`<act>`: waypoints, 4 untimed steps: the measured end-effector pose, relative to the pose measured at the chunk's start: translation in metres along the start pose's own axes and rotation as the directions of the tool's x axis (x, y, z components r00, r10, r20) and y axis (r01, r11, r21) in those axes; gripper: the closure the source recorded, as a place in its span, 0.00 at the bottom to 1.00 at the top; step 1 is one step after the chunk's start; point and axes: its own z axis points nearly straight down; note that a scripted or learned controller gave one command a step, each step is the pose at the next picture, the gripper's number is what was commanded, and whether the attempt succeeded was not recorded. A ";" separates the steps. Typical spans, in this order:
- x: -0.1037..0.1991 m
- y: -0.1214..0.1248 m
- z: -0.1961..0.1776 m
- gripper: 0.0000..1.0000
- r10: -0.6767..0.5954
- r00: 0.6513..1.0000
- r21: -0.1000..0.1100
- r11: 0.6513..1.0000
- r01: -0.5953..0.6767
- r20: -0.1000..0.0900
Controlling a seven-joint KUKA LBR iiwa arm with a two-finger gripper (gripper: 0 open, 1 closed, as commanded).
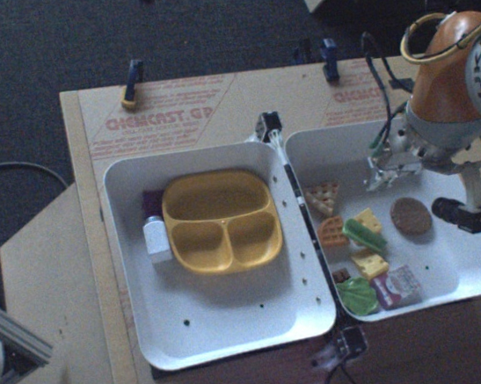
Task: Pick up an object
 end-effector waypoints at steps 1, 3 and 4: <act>0.010 0.003 -0.057 1.00 -0.001 1.000 -0.003 1.000 0.001 0.000; 0.073 0.007 -0.080 1.00 -0.006 1.000 0.007 1.000 0.006 -0.005; 0.131 0.007 -0.073 1.00 -0.005 1.000 0.009 1.000 0.005 -0.004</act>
